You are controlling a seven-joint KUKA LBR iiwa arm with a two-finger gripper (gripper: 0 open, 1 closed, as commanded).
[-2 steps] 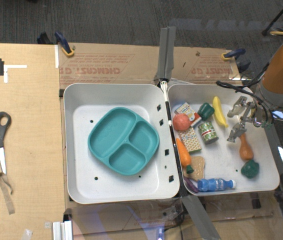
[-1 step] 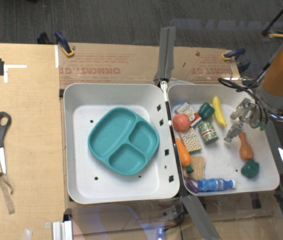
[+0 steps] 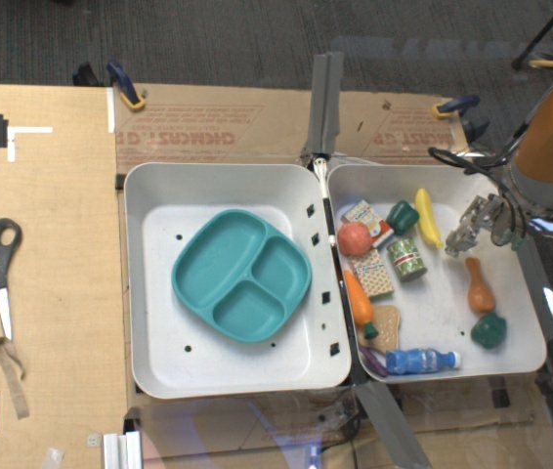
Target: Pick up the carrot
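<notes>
1. The gripper [image 3: 469, 231] is seen over the right bin [image 3: 526, 306], near that bin's upper right corner, reached in from the right on the grey arm [image 3: 550, 154] with its orange band.
2. The metal fingers are pointed down and to the left; nothing is seen between them, but how far apart they stand cannot be told from this slanted view.
3. No object is seen to be touched by the gripper; bare bin floor is shown beneath it.
4. The carrot [image 3: 358, 297] is found against the left wall of the right bin, about midway down that wall, lying lengthwise along it and well apart from the gripper.
5. A red ball [image 3: 354, 239] is placed just above the carrot, and a slice of bread [image 3: 386, 326] just below and right of it.
6. A yellow banana [image 3: 426, 218] lies between the carrot's side of the bin and the gripper, just left of the fingers.
7. An orange gourd-shaped piece [image 3: 478, 284] and a dark green vegetable [image 3: 489, 331] are seen below the gripper, near the right wall.
8. A blue bottle [image 3: 421, 362] is laid along the right bin's lower edge.
9. A teal divided plate [image 3: 242, 276] is held in the left bin [image 3: 149, 291].
</notes>
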